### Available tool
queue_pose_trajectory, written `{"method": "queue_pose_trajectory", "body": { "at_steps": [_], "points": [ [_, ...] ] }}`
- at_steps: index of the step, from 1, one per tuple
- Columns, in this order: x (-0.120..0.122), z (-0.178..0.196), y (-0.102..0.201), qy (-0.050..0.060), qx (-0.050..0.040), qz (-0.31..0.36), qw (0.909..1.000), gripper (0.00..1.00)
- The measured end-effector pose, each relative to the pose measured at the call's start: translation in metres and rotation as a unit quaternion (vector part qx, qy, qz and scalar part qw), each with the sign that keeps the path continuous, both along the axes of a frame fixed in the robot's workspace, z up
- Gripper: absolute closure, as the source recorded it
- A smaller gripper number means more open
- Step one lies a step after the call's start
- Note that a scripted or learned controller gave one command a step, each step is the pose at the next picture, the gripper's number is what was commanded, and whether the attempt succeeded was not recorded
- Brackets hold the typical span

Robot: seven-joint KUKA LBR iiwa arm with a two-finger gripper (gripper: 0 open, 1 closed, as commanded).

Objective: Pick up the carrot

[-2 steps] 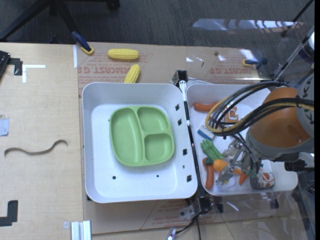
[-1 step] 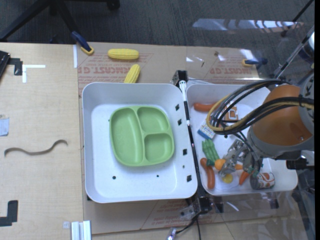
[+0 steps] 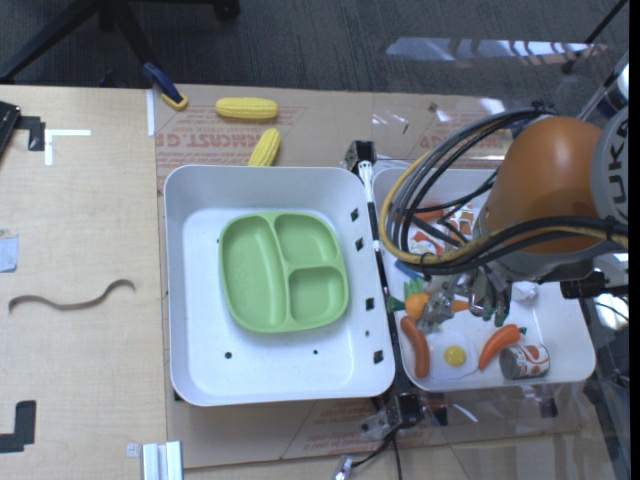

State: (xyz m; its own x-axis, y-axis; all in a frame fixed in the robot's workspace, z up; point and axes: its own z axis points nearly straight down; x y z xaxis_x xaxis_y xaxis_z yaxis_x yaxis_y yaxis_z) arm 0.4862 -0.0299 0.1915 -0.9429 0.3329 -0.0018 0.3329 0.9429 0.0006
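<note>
The carrot (image 3: 422, 299), orange with a green leafy top, lies in the right bin (image 3: 570, 368) near its left wall. My gripper (image 3: 450, 306) hangs low over the bin, right at the carrot's right end, and covers part of it. The wrist and a bundle of cables hide how the gripper meets the carrot. The arm's orange band (image 3: 545, 183) sits above the bin's middle.
In the right bin, a red sausage (image 3: 415, 346), a fried egg (image 3: 455, 356), a red-orange pepper (image 3: 498, 345) and a small can (image 3: 525, 361) lie near the front. The left bin (image 3: 190, 363) holds a green divided plate (image 3: 284, 271). Two corn cobs (image 3: 247, 108) lie behind the bins.
</note>
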Motion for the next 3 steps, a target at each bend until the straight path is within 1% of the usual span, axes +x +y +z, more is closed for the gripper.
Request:
{"method": "queue_pose_trajectory", "body": {
  "at_steps": [1,2,3],
  "points": [
    [0.0,0.0,0.0,0.0,-0.0002,0.0,1.0,0.0],
    [-0.001,-0.084,-0.071,0.001,-0.0003,0.009,1.0,0.0],
    [-0.008,-0.1,-0.123,0.0,-0.0001,-0.022,0.9998,0.0]
  ]
}}
